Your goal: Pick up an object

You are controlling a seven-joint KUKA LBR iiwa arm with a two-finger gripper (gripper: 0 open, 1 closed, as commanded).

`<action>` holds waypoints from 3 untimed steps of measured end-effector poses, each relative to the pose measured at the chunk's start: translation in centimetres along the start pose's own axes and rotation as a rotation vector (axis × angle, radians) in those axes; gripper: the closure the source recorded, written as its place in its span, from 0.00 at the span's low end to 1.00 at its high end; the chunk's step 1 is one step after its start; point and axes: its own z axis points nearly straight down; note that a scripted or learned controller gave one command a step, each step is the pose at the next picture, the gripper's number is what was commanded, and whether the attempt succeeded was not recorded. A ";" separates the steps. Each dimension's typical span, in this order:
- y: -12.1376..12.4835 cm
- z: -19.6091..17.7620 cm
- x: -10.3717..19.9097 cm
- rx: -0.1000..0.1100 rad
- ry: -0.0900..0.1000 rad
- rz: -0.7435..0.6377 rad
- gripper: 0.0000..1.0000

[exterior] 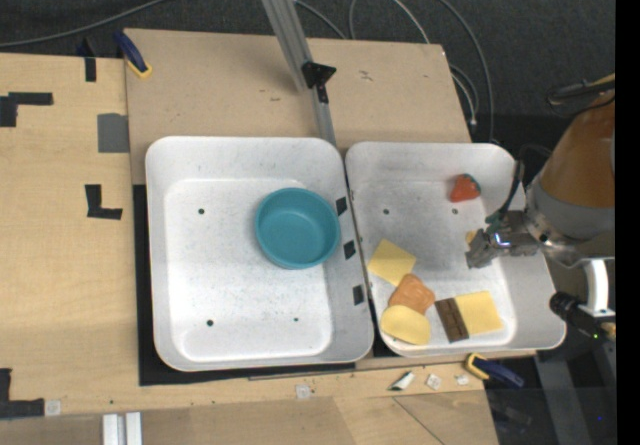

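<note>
Several pickable bits sit in the right bin (500, 155), so I'm parked there: my gripper (482, 251) hangs over bare floor, between the red piece (464, 189) and yellow square (479, 312). Grip state? Honestly can't tell.

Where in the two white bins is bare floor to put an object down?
The left white bin is bare around the round teal bowl. The right white bin is bare between the small red piece and the yellow square slice; its near end is crowded.
</note>
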 end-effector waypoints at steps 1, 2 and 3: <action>-0.2 -4.3 0.0 0.001 0.000 0.001 1.00; -0.1 -9.5 0.0 -0.001 -0.001 0.000 1.00; 1.0 -8.4 5.1 0.005 0.002 -0.004 1.00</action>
